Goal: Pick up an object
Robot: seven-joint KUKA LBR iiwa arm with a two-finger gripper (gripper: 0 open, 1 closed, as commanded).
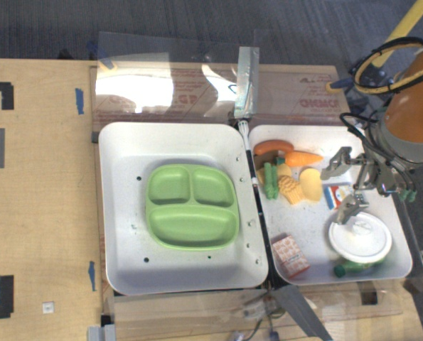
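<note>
My gripper hangs over the right bin, reaching in from the right. Its fingers stand spread: one fingertip is near the orange carrot, the other sits just above the white round bowl. A small blue, red and white packet lies on the bin floor under the gap, with nothing gripped. Left of it lie a yellow lemon-like piece, a yellow ridged piece, a green vegetable and a brown sausage.
A pink patterned box lies at the front left of the right bin. A green item peeks out beneath the white bowl. The left bin holds a green divided plate. Cables hang by the arm.
</note>
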